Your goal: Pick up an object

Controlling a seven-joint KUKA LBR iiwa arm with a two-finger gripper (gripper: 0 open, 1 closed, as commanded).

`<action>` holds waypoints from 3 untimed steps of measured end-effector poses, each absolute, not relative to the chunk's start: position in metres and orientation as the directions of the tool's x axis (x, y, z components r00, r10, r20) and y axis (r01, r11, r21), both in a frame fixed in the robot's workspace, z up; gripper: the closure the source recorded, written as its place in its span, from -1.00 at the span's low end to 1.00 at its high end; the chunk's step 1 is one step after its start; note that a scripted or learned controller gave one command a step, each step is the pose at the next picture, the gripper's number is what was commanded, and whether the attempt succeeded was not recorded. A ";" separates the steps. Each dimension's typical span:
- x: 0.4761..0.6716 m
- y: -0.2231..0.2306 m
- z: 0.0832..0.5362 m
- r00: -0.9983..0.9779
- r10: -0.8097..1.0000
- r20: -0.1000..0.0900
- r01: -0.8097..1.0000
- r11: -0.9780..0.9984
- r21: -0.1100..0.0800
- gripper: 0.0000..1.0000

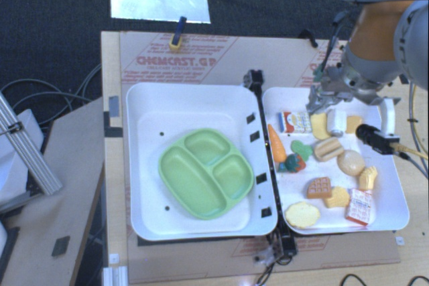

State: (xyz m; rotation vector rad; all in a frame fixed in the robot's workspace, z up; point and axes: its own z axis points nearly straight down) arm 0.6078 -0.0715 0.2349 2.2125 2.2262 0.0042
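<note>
The grey arm (389,30) comes in from the right, its orange band high at the upper right corner, and bends down over the far end of the right bin (402,211). The gripper (324,102) hangs just above the bin's back corner, close to a small white-and-red packet (293,122) and a yellow cheese wedge (320,125). Nothing can be seen between it and those pieces, and I cannot tell whether it is open or closed, since the wrist housing and cables cover it from above.

The right bin holds the toy food: a carrot (275,143), a green-and-red piece (293,162), a bread roll (328,149), a round bun (350,163), a waffle (319,187), a flat yellow disc (302,214) and a red-printed carton (360,205). A black part of the arm (375,138) overlaps the bin's right side and hides what lies under it.

The left bin (144,137) holds a green divided plate (205,173)
</note>
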 end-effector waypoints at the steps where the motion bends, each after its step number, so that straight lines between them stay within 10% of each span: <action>1: 0.612 -0.072 0.216 -0.006 1.000 -0.001 1.000 0.006 0.000 1.00; 3: 0.609 -0.066 0.215 -0.006 1.000 0.000 1.000 0.006 0.001 1.00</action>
